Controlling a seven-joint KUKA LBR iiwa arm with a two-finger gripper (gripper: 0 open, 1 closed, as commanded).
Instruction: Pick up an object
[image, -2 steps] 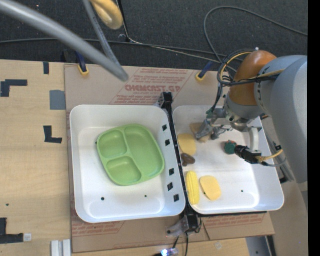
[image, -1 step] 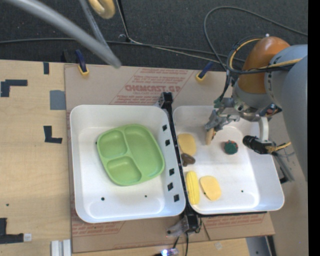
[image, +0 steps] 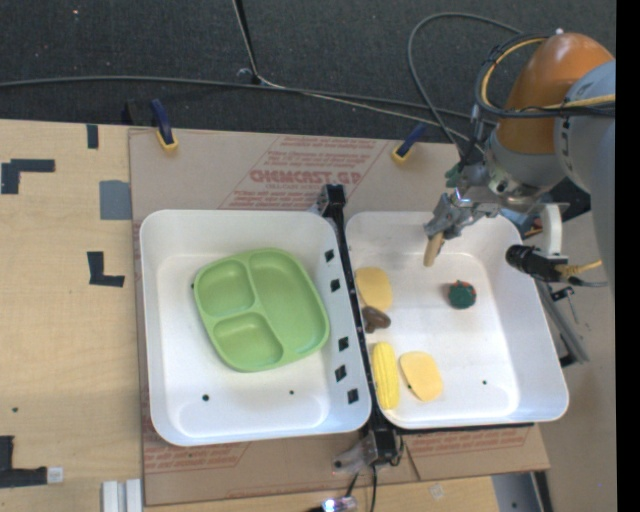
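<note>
Pale wooden bench top (image: 60, 330) carries a brown cardboard sheet (image: 290, 175), and on it sit two shallow white plastic bins side by side. Inside the left bin (image: 160, 240) lies a light green three-compartment plastic tray (image: 260, 310).

Within the right bin (image: 530, 370), a small dark green round object with a reddish spot (image: 461, 294) rests toward 3 o'clock, apart from everything else. Toward 9 o'clock a pale yellow rounded piece (image: 374, 287) touches a small brown lump (image: 376, 319). Toward 7 o'clock a yellow corn cob (image: 384, 374) lies just beside a yellow oval piece (image: 421, 376).

At the bin's 12 o'clock, the grey two-finger gripper (image: 433, 252) hangs with its tip pointing down over bare white floor, its fingers together in one narrow tan tip with nothing between them.
</note>
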